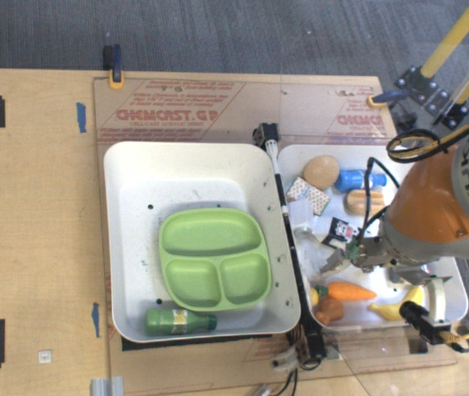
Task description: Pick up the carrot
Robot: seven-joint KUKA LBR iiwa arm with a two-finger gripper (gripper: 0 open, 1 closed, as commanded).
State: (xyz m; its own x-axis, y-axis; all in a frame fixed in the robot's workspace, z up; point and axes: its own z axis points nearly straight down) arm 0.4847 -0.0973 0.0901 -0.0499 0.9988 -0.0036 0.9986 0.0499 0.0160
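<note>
A: Where do we see the carrot (pixel 349 291)?

B: It lies in the right bin (pixel 457 304), near the front wall, its orange body pointing to the right. Just left of it, touching or nearly so, sits a brownish-orange lump (pixel 329 308), and to its right a yellow banana (pixel 398 305).

A: And the gripper (pixel 352 256)?

B: We see it just above the carrot, low over the bin, hanging from the arm (pixel 433 209) with its orange band. Whether its jaws stand wide or narrow we cannot tell; the metal parts are too cluttered to read. Nothing shows between them, and the carrot rests on the bin floor.

A: What else do we find there?

B: Toward the back of the right bin, a tan egg-shaped thing (pixel 320 172), a blue piece (pixel 351 179) and a checkered packet (pixel 310 195). The left bin (pixel 127 221) holds a green divided tray (pixel 215 258) and, in front of it, a green bottle (pixel 180 321) lying on its side
</note>
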